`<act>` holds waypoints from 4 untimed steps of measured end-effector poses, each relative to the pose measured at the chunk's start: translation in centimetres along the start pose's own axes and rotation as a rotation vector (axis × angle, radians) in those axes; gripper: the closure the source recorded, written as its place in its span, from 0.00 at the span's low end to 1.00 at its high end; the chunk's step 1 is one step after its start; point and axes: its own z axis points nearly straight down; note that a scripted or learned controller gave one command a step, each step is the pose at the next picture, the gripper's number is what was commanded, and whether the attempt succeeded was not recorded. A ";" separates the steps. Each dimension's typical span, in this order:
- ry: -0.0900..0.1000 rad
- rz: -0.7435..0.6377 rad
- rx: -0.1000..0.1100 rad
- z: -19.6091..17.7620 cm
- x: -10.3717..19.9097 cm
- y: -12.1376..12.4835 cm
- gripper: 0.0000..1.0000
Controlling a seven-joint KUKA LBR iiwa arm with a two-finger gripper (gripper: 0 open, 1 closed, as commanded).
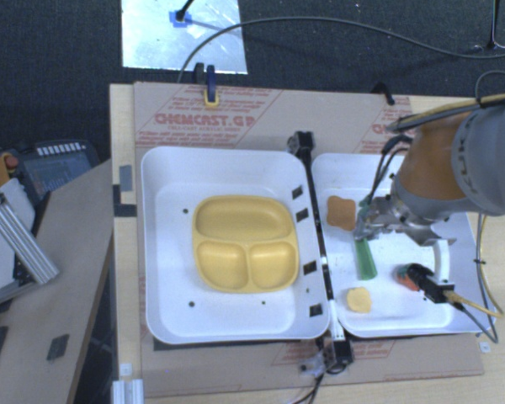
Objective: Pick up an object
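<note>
Two fingers (364, 230) reach down at the far end of the green stick (366, 257) in the right bin (467, 318); whether they are spread or pinching cannot be made out, since the metal wrist parts crowd over them. The green stick lies lengthwise, running from just under the fingers toward the near side of the bin. Just left and slightly farther off sits a brown toast-like piece (341, 212), close beside the fingers. Nearer, a small yellow piece (358, 300) rests close to the bin's near wall. To the right of the stick lies a small orange piece (406, 281), partly covered by a black fitting on a cable. The grey arm (488, 154), with its orange band (429, 162), comes in from the right above the bin. Across the central divider, the left bin (164, 225) holds a yellow compartment tray (244, 242) with three sections. Both bins sit on a cardboard sheet (261, 108) laid over the tabletop (122, 116).
</note>
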 end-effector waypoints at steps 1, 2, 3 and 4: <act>0.000 -0.001 0.009 -4.3 -0.4 0.1 1.00; 0.000 0.000 0.009 -10.0 -1.1 -0.3 1.00; 0.000 -0.002 0.009 -12.6 -1.2 -0.2 1.00; 0.001 -0.007 0.009 -12.6 3.0 0.8 1.00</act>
